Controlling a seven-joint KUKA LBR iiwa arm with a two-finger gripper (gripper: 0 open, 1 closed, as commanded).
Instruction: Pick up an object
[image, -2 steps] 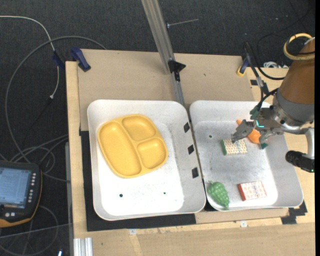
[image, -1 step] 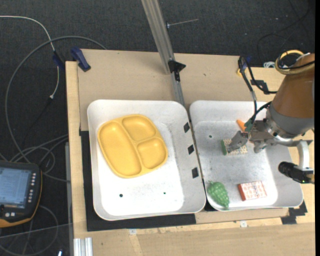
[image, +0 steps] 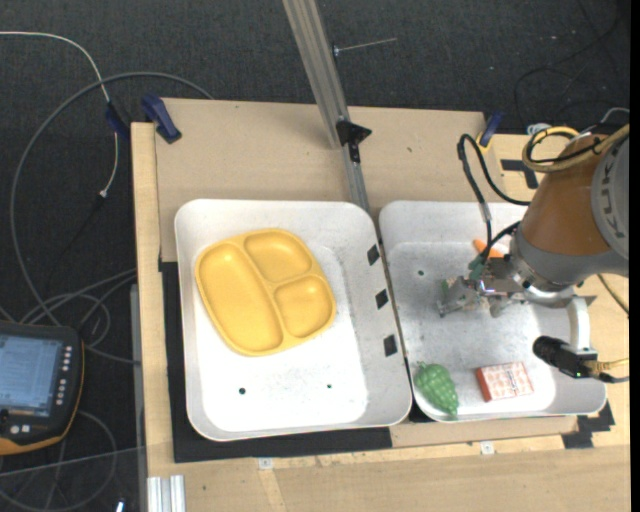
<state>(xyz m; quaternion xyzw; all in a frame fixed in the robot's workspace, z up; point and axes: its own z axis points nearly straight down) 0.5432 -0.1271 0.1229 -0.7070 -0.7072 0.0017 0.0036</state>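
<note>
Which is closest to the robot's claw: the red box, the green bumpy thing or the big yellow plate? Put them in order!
From the gripper in the camera view:
1. Red box, below it in the right bin's near part.
2. Green bumpy thing, in that bin's near-left corner.
3. Yellow plate, away in the left bin.

**Clearance and obstructions, both bins**

The left bin (image: 195, 400) is largely taken up by a yellow divided plate (image: 264, 290) in its upper and middle part; bare floor lies along its near edge and right side. In the right bin (image: 400, 235), the gripper (image: 468, 297) and arm (image: 570, 225) occupy the centre and right. A green object (image: 437, 388) sits at the near left corner, a red-and-white box (image: 503, 380) nearby along the near edge, apart from it. Bare floor lies at the far left. A metal post (image: 325, 75) slants above the bins' shared edge.
</note>
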